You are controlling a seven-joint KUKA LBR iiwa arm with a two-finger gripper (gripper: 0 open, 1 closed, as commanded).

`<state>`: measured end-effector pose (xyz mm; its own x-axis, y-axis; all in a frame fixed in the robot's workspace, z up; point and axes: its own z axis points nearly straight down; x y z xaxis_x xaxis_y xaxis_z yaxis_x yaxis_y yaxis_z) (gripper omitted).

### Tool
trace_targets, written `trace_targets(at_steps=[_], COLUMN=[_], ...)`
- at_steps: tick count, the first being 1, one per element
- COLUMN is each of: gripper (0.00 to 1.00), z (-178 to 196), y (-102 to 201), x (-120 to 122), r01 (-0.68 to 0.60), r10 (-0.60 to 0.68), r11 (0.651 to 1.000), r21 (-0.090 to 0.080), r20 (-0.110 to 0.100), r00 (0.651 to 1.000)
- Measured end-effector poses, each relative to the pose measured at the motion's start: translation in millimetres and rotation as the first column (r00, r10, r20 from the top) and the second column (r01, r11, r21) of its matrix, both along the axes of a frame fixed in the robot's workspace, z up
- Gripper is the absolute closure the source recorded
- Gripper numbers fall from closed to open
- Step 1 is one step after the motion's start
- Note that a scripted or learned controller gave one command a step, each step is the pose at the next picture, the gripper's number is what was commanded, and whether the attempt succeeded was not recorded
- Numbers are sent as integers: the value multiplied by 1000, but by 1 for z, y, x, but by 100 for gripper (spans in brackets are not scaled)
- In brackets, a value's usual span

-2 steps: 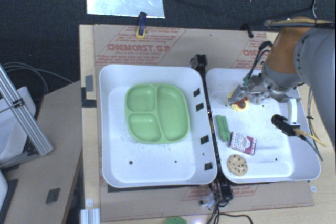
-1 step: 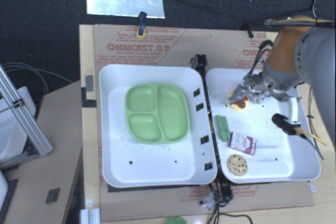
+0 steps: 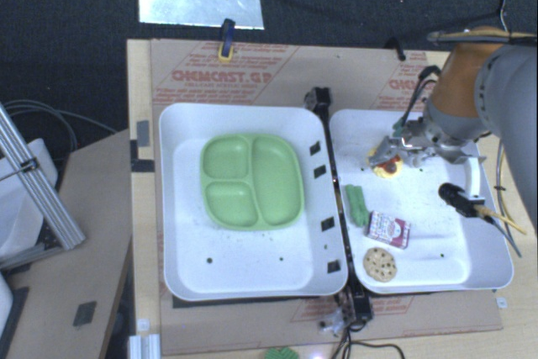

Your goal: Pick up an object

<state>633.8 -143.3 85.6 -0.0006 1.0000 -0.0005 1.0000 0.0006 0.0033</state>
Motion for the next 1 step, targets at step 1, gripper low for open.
trace_targets(at_steps=[1], gripper=[0], z=[0], y=[-2], x=[7], r01=[-4], r10=[4], r11=[1000], r21=[0], r20=[0], r00=[1000])
